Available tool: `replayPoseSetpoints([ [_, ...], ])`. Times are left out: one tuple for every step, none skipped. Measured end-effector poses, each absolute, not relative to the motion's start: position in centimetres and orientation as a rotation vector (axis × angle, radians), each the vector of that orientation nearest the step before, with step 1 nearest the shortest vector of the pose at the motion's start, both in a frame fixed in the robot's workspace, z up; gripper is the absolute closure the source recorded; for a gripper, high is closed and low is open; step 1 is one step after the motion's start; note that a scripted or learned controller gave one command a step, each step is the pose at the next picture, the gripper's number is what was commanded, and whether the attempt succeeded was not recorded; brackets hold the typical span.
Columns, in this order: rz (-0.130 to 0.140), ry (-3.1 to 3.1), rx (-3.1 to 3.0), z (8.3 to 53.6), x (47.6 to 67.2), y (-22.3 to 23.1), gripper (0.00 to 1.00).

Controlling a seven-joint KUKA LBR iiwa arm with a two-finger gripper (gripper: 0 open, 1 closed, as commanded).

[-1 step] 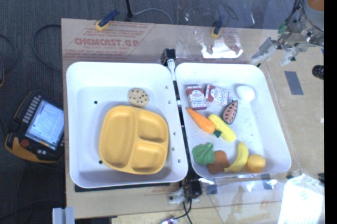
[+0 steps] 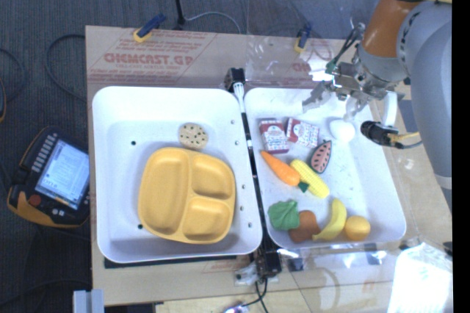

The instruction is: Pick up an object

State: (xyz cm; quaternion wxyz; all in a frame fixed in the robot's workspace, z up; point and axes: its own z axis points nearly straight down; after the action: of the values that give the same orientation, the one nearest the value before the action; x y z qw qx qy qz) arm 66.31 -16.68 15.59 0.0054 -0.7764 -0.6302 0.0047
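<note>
Toys lie in the right bin [image 2: 396, 220], and none of them has been picked up yet. A white egg [image 2: 341, 130] sits near the far right side of that bin. Of all the toys, it is the one nearest the gripper [image 2: 336, 92]. Two small red and white cartons [image 2: 288, 133] lie just left of the egg. A watermelon slice [image 2: 321, 156] is below the egg. An orange carrot [image 2: 280, 166] and a yellow corn cob [image 2: 310, 178] lie side by side in the middle. At the near end are a green veggie [image 2: 283, 214], a brown toy [image 2: 303, 222], a banana [image 2: 334, 219] and a lemon [image 2: 357, 228], all close together.

So the job has not really begun. The arm has to go down, grab one toy and lift it up.

The gripper hangs over the far end of the right bin, a bit above the egg. I see nothing between its fingers. I cannot tell if they are apart or together, because they are small and mixed up with shiny parts.

The left bin [image 2: 110, 120] has a yellow tray [image 2: 187, 194] with three parts and a cookie [image 2: 192, 134] just behind it.
</note>
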Motion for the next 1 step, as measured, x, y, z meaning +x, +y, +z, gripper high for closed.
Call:
replayPoseSetpoints([
  [-0.009,-2.263,-2.209,9.91,63.86,-12.64,0.00],
])
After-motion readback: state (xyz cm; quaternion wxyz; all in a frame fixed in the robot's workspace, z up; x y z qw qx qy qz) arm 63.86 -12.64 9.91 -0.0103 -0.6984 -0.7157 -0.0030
